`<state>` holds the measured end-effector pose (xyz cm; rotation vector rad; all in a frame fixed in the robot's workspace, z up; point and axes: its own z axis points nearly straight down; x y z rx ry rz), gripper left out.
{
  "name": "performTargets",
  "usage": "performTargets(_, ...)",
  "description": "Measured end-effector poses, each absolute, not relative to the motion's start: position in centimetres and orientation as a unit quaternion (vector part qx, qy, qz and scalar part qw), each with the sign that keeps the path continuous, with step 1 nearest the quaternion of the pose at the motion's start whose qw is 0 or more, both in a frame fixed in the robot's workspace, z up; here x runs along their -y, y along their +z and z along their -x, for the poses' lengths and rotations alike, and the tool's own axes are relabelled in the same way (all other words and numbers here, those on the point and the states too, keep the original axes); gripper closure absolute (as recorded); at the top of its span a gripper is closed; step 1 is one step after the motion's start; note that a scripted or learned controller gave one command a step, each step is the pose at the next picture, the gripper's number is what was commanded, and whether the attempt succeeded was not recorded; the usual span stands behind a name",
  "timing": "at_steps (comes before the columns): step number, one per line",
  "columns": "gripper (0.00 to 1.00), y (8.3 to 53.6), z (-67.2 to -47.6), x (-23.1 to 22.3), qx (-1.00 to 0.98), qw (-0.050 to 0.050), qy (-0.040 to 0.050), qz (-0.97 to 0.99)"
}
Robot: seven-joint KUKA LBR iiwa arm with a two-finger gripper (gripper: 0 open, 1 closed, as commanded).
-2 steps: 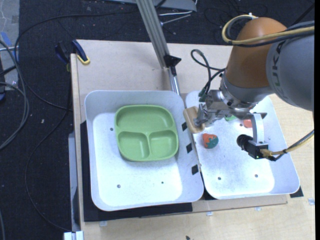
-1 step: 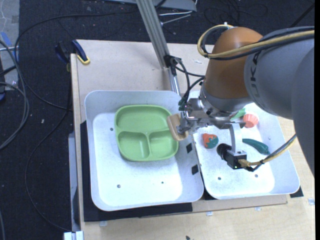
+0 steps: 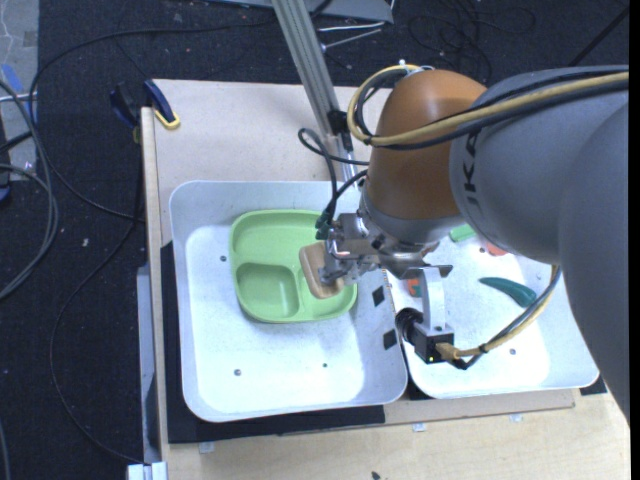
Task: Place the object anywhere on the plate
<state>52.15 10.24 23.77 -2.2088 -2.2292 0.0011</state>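
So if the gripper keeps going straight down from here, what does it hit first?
Most likely the green plate: the gripper hangs over its right edge with a tan object at its tip. Depth is hard to judge.

Grey arm (image 3: pixel 560 158) with a rounded orange band (image 3: pixel 425 133); yellow and black cables (image 3: pixel 500 333) loop around the band.

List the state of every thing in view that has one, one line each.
Green plate: upright, flat in the left bin.
Tan object: over the plate's right edge, right under the gripper; held or resting, cannot tell.
Gripper: low over the plate's right side.
Teal item: lying in the right bin.
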Motion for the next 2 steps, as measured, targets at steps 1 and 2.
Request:
performTargets(1,1.0,24.18,-50.24,-15.26,0.71,0.001,0.0,0.704)
performTargets(2,0.0,24.18,-50.35,-14.9,0.708,0.0,0.0006,0.706)
